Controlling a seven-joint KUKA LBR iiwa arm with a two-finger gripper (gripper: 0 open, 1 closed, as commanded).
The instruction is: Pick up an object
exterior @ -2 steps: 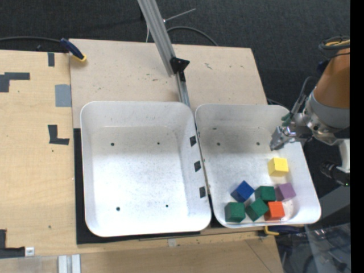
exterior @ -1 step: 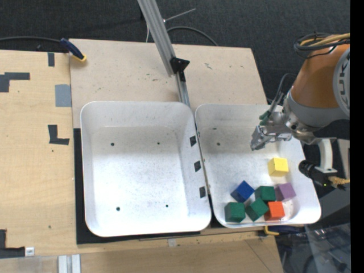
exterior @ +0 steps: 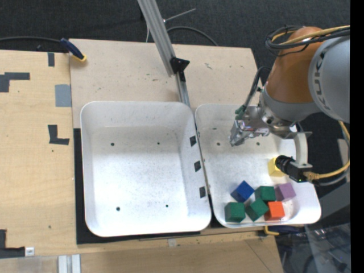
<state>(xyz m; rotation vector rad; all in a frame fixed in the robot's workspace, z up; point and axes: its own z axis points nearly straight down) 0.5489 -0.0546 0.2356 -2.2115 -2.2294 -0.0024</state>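
Camera view: blue block (exterior: 243, 190) sits corner-on, diamond-wise, beside green blocks (exterior: 251, 207).

**Where things sit on the bench**

We see two bins side by side in the middle of the frame: the left bin (exterior: 96, 169) and the right bin (exterior: 219, 124), their inner walls touching. In the right bin's lower right corner we find a cluster of blocks (exterior: 259, 202), packed close together. Above them, over the upper part of that bin, hangs the gripper (exterior: 238, 138), with the arm (exterior: 301, 78) reaching in from the frame's right edge.
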